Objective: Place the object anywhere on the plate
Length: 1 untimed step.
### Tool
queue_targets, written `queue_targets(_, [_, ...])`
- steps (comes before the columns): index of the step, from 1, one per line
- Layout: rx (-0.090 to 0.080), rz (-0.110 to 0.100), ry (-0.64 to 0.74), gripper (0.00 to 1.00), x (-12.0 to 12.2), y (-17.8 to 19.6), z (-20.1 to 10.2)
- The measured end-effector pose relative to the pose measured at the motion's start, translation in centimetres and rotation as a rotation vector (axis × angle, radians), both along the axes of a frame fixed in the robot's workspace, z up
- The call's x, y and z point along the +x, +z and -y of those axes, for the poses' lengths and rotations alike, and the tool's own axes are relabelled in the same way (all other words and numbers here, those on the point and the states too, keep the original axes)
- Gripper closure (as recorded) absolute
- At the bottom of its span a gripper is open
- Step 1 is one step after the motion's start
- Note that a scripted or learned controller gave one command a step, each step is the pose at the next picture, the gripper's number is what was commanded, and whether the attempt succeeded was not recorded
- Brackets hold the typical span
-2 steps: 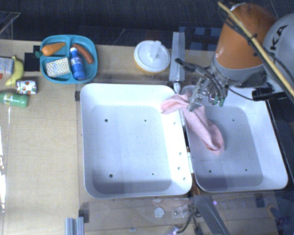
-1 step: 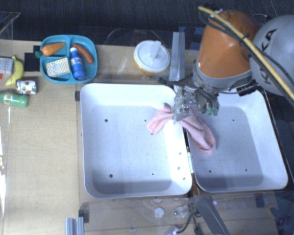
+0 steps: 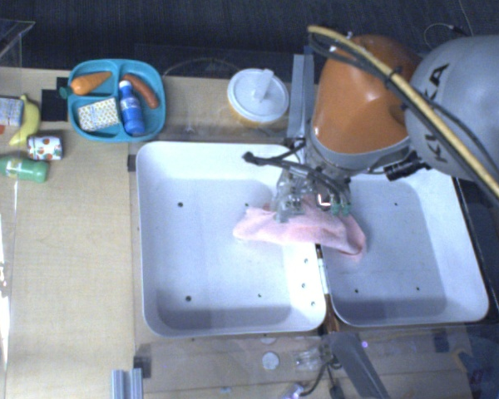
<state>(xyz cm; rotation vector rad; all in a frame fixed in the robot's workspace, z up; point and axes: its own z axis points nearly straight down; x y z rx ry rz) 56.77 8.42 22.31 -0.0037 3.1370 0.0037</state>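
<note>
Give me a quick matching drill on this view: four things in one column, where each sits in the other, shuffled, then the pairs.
Things:
1. pink cloth
2. blue divided tray
3. white lidded cup
4. banana

Places:
A. far left of the bench, by the small can
B. draped over the wall shared by the two bins
C. behind the left bin, next to the arm
D. behind the left bin's far left corner

Pairs: 1-B, 2-D, 3-C, 4-A

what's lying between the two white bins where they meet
In the camera view, a pink cloth drapes across the seam, partly in the left bin and partly in the right bin, under the pincer.
</note>
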Motion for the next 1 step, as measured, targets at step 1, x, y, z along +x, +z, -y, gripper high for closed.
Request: queue_targets(1, [0.000, 0.000, 0.000, 0.00, 0.01, 0.01, 0.02])
